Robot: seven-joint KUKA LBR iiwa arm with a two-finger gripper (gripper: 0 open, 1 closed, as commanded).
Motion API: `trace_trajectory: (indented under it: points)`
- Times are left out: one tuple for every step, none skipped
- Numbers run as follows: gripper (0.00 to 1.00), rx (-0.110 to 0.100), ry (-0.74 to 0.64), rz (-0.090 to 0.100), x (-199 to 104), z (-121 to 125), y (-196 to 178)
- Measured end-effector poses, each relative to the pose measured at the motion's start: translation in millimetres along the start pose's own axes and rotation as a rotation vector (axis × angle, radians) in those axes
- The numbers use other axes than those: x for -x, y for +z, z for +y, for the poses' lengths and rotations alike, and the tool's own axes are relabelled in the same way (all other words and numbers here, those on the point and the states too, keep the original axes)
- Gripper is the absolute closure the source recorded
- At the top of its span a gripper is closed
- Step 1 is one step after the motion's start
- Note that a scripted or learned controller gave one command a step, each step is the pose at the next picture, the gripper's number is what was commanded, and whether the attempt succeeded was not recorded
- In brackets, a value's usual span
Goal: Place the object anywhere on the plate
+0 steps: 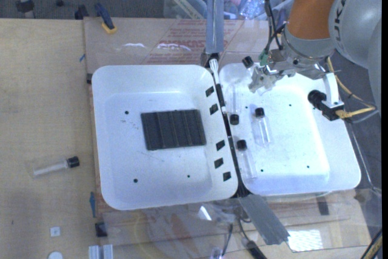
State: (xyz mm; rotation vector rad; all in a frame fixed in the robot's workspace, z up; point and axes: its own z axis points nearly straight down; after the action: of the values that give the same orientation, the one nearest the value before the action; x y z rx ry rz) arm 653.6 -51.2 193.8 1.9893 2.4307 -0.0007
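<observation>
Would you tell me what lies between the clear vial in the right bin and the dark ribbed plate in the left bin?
In the camera view, the bins' adjoining rims with black clips separate the vial from the plate.

You have a dark grey ribbed rectangular plate point(174, 129) lying flat at the middle of the left bin point(121, 85), its long side running left to right. Right of that plate, in the neighbouring bin point(303, 154), a small clear vial point(261, 125) with a black cap lies on its side.
</observation>
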Motion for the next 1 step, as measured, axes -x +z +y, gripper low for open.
trace_trajectory:
  points:
    - [1.00,-0.004,0.158,0.002,-54.8,-117.5,-68.9]
